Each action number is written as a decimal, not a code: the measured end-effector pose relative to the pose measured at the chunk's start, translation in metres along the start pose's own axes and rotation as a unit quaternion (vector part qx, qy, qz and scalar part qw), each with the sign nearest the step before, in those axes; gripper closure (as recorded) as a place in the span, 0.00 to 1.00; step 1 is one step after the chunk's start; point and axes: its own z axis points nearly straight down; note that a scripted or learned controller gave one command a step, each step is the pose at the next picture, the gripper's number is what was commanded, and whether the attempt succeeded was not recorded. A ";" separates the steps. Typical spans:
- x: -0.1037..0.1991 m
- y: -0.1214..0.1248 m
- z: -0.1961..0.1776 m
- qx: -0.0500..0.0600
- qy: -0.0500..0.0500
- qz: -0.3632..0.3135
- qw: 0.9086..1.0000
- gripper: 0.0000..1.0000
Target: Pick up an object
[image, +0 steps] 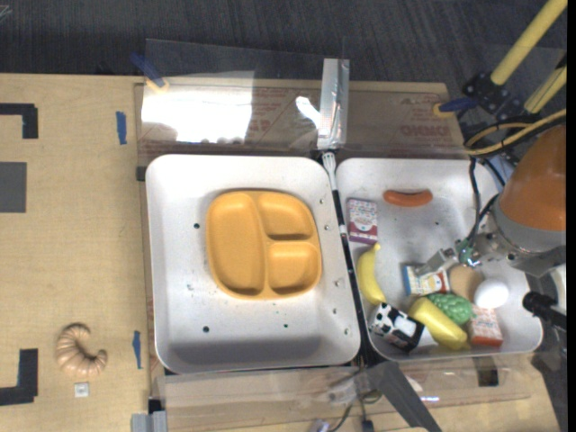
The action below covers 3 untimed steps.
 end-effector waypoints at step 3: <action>0.097 0.008 -0.092 0.010 0.005 0.028 1.000 0.00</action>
